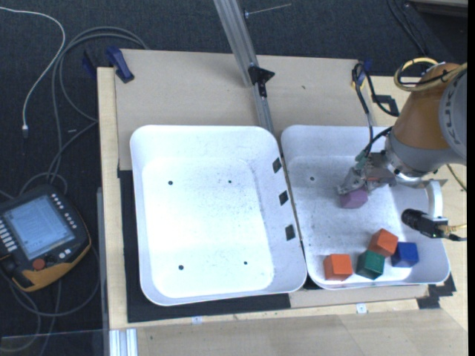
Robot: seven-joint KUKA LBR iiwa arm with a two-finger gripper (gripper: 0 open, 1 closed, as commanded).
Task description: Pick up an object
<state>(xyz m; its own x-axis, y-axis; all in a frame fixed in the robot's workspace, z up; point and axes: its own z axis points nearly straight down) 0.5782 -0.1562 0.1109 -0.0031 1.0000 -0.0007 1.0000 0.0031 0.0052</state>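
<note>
Four blocks (371, 255) crowding right bin's (315, 199) near edge

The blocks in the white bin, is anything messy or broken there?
Nothing looks broken or spilled. The purple block sits alone mid-bin, right under the tool, apart from the others. Two orange blocks, a green block and a blue block bunch together at the right bin's near edge.

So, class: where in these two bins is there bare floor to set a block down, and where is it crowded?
Free: the left bin floor, wall to wall. Crowded: the right bin's near corner, with orange cubes, green block and blue block; the gripper sits over a purple object.
</note>
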